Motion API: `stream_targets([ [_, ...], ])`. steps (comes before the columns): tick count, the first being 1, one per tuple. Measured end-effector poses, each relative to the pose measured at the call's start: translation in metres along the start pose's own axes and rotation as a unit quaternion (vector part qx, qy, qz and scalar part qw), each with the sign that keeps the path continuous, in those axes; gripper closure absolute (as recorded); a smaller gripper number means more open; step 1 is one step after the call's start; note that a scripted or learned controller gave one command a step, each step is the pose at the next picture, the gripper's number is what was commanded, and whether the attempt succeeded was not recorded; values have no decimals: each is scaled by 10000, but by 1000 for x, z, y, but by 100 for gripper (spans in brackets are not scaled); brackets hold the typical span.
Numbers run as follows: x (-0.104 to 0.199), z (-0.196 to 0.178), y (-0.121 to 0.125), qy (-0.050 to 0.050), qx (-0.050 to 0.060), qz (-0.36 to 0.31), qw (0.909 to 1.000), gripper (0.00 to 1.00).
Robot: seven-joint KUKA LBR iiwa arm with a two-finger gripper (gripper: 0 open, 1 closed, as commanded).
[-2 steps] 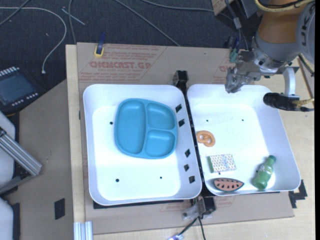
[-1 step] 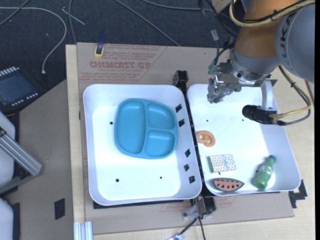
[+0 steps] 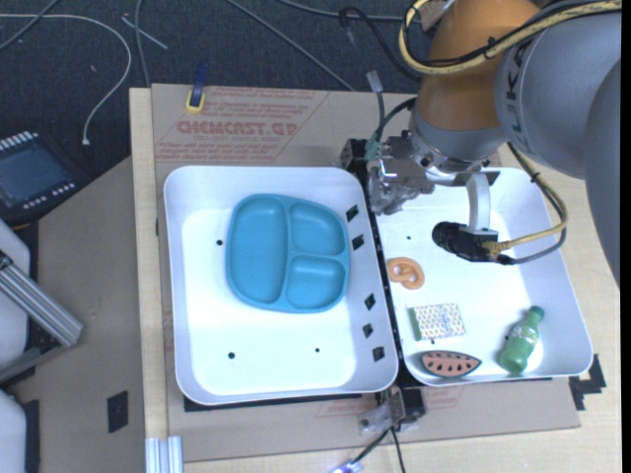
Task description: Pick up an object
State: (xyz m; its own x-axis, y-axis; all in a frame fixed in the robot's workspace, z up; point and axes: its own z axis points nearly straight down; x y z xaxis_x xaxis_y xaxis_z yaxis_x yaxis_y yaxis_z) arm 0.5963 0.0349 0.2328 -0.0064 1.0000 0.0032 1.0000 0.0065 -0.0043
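My gripper (image 3: 390,187) hangs over the far left corner of the right bin (image 3: 552,264), close to the divider between the bins. In that bin lie an orange pretzel (image 3: 405,273), a small patterned square pad (image 3: 438,319), a watermelon slice (image 3: 451,365) at the front edge and a green bottle (image 3: 520,341) at the front right. The pretzel is the nearest of them, a short way in front of the gripper. A blue divided plate (image 3: 287,252) lies in the left bin (image 3: 197,294).
The grey arm with its orange band (image 3: 483,28) covers the far right of the bench. A black fitting with a yellow cable (image 3: 468,240) hangs over the middle of the right bin. Loose cables lie on the dark floor behind the bench.
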Motion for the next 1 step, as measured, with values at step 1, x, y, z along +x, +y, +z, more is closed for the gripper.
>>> stream_targets([
  [1,52,14,-24,-4,5,7,10000,100],
])
